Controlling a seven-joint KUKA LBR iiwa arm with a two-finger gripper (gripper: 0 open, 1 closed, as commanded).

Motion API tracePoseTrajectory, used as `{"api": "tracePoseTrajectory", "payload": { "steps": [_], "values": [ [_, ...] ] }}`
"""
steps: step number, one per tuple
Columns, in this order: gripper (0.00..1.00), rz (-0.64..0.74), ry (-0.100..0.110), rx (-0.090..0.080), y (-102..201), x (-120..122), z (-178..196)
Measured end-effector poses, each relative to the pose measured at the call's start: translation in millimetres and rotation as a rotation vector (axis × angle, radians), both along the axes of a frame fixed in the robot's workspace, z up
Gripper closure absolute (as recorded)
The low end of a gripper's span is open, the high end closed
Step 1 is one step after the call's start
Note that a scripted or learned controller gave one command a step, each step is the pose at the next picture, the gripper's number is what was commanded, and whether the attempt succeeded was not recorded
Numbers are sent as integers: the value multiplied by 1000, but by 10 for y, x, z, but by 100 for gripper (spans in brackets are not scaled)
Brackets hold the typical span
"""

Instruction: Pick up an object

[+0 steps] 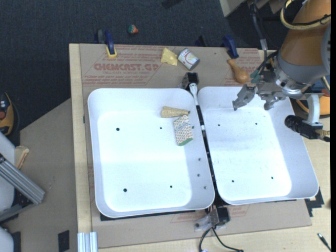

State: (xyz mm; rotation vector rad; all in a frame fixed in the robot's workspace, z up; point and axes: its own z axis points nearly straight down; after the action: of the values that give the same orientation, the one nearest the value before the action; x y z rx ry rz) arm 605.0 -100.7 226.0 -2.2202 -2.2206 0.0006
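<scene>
Camera view showed us the gripper [253, 102] spread wide and holding nothing, upper right of frame. We judged the patterned pouch [182, 129] light, soft, best pinched across its narrow width.

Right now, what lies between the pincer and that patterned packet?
In the camera view, between pincer and patterned packet: bare right-bin floor and the bins' meeting rims.

From my remote station, I see the bench [131, 67] topped with a brown board printed in red lettering. Two shallow white bins rest on it side by side, the left bin [100, 156] touching the right bin [294, 161]. Along the far edge lie a yellow scrap [169, 57], a small white container [188, 59] just beside it, and an orange-brown piece [239, 72]. Blue clamps [109, 42] grip that edge.
</scene>
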Motion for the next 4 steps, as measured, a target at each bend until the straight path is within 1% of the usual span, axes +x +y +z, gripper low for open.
{"api": "tracePoseTrajectory", "payload": {
  "steps": [1, 2, 3, 4],
  "values": [
    [100, 1, -3, -1, 1, 7, 109],
    [100, 5, -26, -4, 258, 651, 1836],
    [100, -6, -8, -6, -494, 516, 1945],
    [100, -3, 14, 2, -428, 12, 759]
  ]
}}
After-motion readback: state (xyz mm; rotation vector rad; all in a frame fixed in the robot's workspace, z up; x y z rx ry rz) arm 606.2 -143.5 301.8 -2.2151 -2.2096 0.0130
